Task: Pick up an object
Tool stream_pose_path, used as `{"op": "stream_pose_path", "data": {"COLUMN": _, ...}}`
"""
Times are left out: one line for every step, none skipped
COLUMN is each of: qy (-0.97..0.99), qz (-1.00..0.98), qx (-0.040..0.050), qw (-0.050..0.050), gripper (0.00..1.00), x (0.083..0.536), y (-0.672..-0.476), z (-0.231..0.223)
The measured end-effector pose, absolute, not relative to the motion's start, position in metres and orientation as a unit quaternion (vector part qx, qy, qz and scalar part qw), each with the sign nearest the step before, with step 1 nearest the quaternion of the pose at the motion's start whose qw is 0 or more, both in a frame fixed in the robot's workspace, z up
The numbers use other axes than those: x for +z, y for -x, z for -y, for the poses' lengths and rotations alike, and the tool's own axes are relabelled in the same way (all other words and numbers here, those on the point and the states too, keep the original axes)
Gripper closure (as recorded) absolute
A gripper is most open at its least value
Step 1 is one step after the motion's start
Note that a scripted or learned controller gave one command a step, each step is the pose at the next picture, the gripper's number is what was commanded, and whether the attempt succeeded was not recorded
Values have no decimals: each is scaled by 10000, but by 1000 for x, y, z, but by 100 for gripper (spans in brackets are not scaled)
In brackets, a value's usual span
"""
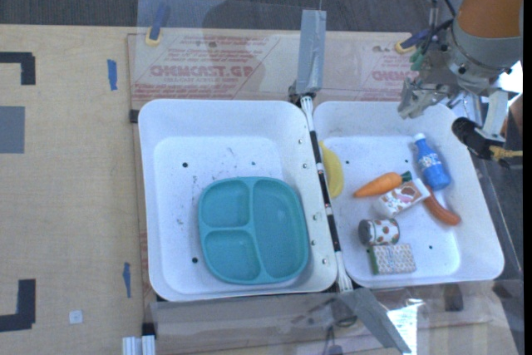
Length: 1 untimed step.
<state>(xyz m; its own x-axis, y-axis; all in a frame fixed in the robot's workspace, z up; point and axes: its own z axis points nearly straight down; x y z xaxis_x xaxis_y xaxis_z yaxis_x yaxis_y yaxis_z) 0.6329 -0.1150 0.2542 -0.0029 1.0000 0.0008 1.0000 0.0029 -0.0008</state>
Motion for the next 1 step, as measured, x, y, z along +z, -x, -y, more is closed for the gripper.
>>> {"op": "stream_pose_path", "data": {"qy": 7231, "qz": 6907, "qx": 4, "qw": -2, "gripper": 0, "x": 137, "y": -599, "z": 207}}
